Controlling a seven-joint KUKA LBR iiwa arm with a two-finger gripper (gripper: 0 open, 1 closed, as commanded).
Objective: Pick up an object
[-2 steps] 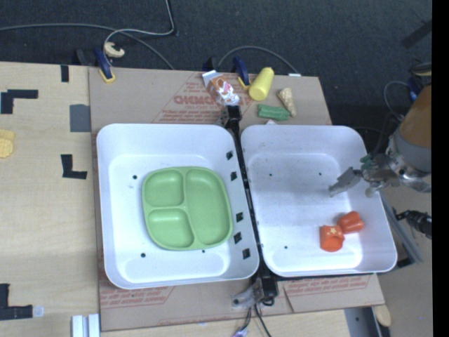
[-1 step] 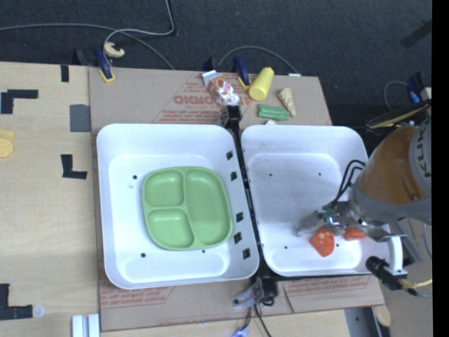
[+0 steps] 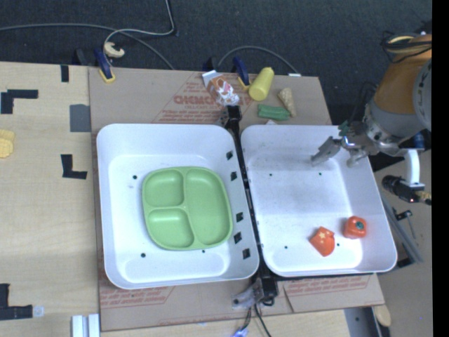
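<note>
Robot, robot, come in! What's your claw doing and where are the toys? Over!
Gripper over right bin's far side, jaws open, nothing held. Two orange toys at near corner, untouched. Path between clear.

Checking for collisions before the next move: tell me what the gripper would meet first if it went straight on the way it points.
Probably the bare floor of the right bin; the gripper points left and down. Depth is unclear.

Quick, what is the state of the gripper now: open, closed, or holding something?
Two-finger gripper: open, holding nothing, above the right white bin.
</note>
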